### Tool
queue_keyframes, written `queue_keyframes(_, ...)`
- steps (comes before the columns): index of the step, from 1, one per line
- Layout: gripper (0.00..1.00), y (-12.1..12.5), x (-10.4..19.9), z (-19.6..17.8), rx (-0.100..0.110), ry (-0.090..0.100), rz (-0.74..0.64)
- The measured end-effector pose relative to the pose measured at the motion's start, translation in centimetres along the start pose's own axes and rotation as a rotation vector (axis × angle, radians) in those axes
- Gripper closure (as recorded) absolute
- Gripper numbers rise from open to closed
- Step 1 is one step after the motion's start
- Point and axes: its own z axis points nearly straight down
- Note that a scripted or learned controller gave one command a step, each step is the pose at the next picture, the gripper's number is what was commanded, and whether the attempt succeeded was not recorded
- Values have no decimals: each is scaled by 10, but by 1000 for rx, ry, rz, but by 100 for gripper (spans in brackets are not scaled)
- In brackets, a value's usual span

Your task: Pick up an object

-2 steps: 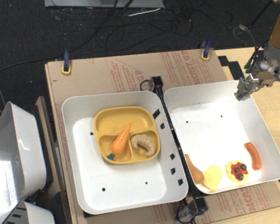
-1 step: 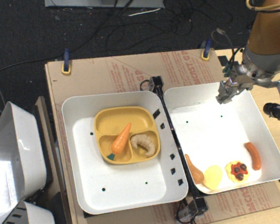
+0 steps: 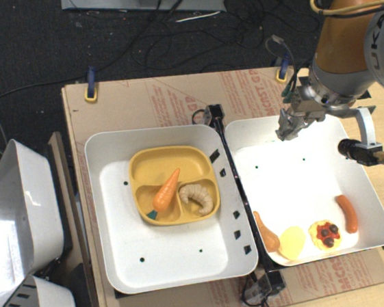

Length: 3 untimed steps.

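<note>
Hovering claw (image 3: 289, 130), grip state unclear; sausage (image 3: 348, 213) lies lengthwise along right bin's (image 3: 297, 172) edge.

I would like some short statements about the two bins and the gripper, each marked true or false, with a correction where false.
1. The yellow divided plate sits in the left bin. True.
2. The carrot lies in the right bin. False: it lies on the yellow divided plate.
3. The gripper hangs over the far part of the right bin. True.
4. The sausage is between the gripper's fingers. False: it lies near the right bin's right edge.
5. The shrimp lies on the plate beside the carrot. True.
</note>
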Motion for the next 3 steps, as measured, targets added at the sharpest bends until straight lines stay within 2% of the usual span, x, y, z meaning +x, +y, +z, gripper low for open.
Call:
queue_keyframes(2, 100, 9, 104, 24, 3, 1, -1)
queue_keyframes(3, 100, 11, 166, 22, 0, 1, -3)
